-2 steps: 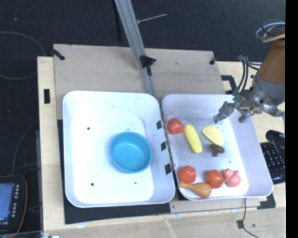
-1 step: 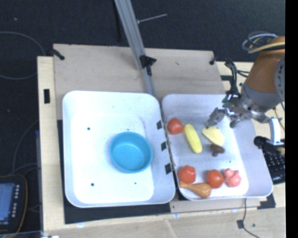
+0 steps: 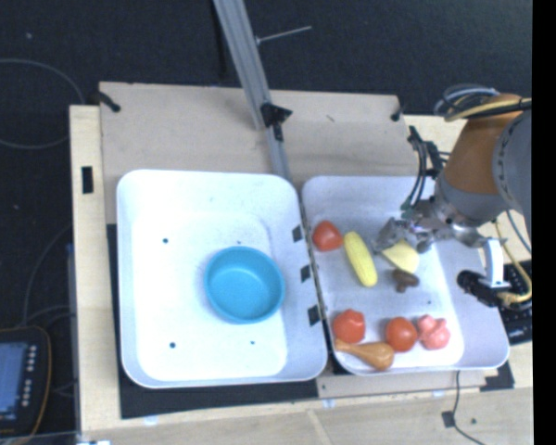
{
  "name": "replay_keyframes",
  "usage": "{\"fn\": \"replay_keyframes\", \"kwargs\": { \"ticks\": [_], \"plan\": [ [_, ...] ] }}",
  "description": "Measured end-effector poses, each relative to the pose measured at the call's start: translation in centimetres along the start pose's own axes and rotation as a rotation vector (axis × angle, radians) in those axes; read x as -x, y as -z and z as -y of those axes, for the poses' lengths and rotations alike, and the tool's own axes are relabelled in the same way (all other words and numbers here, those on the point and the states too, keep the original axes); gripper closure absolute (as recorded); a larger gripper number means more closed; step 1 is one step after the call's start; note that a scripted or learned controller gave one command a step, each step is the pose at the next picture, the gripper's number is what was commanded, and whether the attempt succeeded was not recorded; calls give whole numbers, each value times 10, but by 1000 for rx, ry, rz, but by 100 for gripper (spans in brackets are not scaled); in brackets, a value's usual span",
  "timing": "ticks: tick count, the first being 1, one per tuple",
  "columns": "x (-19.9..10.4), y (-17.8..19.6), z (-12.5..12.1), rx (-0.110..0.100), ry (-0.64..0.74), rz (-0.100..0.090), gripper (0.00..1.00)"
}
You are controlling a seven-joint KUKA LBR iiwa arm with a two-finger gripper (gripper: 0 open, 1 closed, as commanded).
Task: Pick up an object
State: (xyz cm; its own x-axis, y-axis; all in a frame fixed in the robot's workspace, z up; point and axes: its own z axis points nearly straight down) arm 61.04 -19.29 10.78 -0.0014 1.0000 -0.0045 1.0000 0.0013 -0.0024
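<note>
The right bin (image 3: 463, 360) holds several toy foods. A red tomato (image 3: 326, 236) and a yellow corn-like piece (image 3: 360, 258) lie at its left. A pale yellow piece (image 3: 401, 258) lies in the middle with a small brown piece (image 3: 407, 282) just below it. Along the front sit a red piece (image 3: 348, 325), a second tomato (image 3: 400, 333), a pink piece (image 3: 434, 332) and an orange-brown pear shape (image 3: 371, 352). My gripper (image 3: 406, 235) hangs low over the pale yellow piece, touching or almost touching its top edge. The wrist hides part of that piece.
The left bin (image 3: 148, 202) carries a blue bowl (image 3: 245, 284). A grey slanted pole (image 3: 250, 72) runs down to the gap between the bins. The arm's grey and orange body (image 3: 482, 170) covers the right bin's far right corner. Cables (image 3: 496, 286) lie at the right rim.
</note>
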Motion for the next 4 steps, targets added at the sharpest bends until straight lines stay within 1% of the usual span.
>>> {"fn": "replay_keyframes", "kwargs": {
  "ticks": [1,2,3,4],
  "plan": [
    [1,17,-3,12,1,1,100],
    [1,85,-7,12,8,-6,100],
    [1,118,-9,9,8,-6,100],
    [-45,122,-8,2,8,-8,100]
  ]
}}
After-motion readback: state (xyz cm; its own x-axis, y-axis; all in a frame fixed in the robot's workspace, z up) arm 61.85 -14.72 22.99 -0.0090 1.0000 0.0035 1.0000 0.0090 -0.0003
